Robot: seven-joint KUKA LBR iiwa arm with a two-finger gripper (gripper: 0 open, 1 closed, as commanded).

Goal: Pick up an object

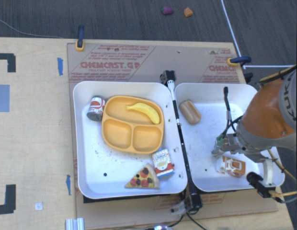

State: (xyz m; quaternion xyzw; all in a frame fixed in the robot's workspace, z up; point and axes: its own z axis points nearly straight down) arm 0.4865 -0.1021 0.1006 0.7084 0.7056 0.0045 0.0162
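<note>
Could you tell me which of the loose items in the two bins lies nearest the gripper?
The orange-and-white packet in the right bin, lying right beside the gripper. The brown bread roll sits farther up that bin; the other items are in the left bin.

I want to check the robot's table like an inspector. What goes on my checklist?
Surface: cardboard sheet under two white bins, the left bin and the right bin.
Job's things: in the left bin, a divided yellow plate with a banana on it, a can, a small carton and a toy pizza slice; in the right bin, a bread roll and a waffle-like toy.
Clutter: two small bits on the floor.
Hand: hand low over the right bin, by the waffle-like toy.
Cables: white cable across the floor.
Surroundings: dark carpet.
</note>
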